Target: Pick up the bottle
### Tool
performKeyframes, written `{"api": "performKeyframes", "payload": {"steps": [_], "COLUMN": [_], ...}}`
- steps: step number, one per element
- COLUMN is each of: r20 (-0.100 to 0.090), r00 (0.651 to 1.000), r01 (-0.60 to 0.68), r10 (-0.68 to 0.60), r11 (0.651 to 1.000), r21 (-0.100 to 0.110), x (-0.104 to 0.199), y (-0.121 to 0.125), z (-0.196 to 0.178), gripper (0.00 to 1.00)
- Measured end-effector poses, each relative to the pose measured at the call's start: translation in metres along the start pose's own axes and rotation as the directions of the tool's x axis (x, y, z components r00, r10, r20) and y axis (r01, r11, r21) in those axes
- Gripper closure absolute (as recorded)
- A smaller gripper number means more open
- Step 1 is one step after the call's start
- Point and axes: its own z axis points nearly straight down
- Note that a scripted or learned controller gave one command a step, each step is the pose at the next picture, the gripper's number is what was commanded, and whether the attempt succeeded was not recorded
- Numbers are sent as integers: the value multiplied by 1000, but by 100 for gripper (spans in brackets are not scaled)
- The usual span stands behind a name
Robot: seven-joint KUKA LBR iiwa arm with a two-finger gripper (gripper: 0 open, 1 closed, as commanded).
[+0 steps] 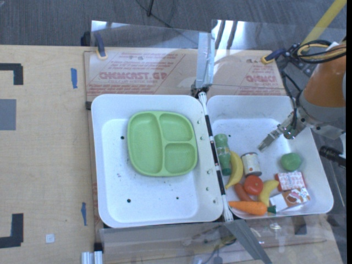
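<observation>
1. One fixed camera, above the bench (44, 147), looking down at a slant.
2. Range: middling; both bins (159, 216) framed whole, side by side.
3. Arm (324, 87) enters at right edge.

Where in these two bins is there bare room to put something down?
The left bin has bare floor along its front and left side, around the green plate. In the right bin, the back half is bare behind the gripper. Its front is crowded: bottle, banana, can, tomato, carrot.
</observation>
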Motion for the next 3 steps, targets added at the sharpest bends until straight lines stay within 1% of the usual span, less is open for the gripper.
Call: {"api": "performKeyframes", "payload": {"steps": [1, 2, 3], "r20": [4, 15, 2], "r00": [984, 984, 940], "r01": [178, 176, -341], "r10": [-178, -176, 341], "r11": [984, 984, 940], "r21": [-3, -9, -4], "x": [26, 23, -4], "y": [-39, -37, -48], "z": [16, 3, 15], "gripper": [0, 100, 100]}}
